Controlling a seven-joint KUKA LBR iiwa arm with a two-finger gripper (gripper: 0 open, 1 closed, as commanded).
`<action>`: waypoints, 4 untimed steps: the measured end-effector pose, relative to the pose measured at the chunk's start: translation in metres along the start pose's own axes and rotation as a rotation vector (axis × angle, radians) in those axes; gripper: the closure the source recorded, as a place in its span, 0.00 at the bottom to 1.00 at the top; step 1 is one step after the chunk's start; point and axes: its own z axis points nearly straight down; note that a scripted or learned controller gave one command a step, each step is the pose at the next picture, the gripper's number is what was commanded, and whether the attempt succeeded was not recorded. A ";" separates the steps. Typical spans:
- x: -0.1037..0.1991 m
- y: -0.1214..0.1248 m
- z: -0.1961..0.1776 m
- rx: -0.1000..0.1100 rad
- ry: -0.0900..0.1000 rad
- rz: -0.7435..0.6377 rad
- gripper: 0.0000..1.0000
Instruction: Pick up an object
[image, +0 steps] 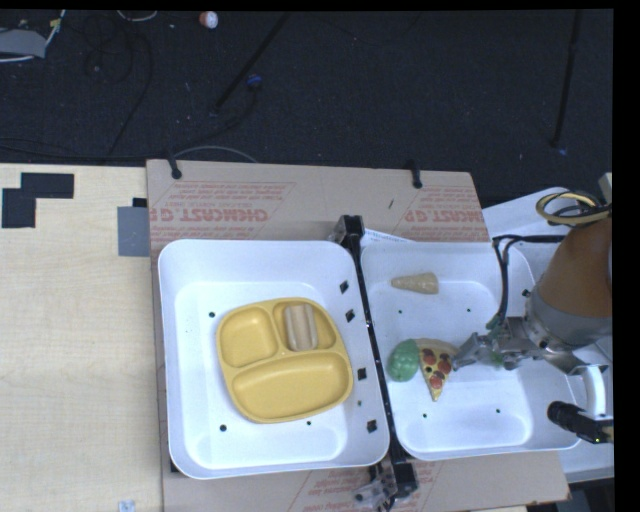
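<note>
In the right bin (470, 430) lie a pizza slice (435, 365), a green round object (404, 360) touching its left edge, and a beige cone-shaped piece (416, 284) near the far wall. My gripper (468, 352) reaches in from the right, low over the bin floor, its tip right beside the pizza slice's right edge. I see nothing lifted between the fingers.
The left bin (190, 400) holds a yellow divided tray (285, 385) with a tan oblong piece (298, 327) in its upper right compartment. A black divider (366, 340) runs between the bins. Cables (570, 207) lie at the right beyond the bin.
</note>
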 end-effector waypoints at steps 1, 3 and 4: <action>-0.001 0.001 -0.012 -0.002 -0.001 0.002 1.00; -0.017 0.007 -0.109 -0.010 -0.004 -0.002 1.00; -0.019 -0.003 -0.164 -0.010 -0.004 -0.002 1.00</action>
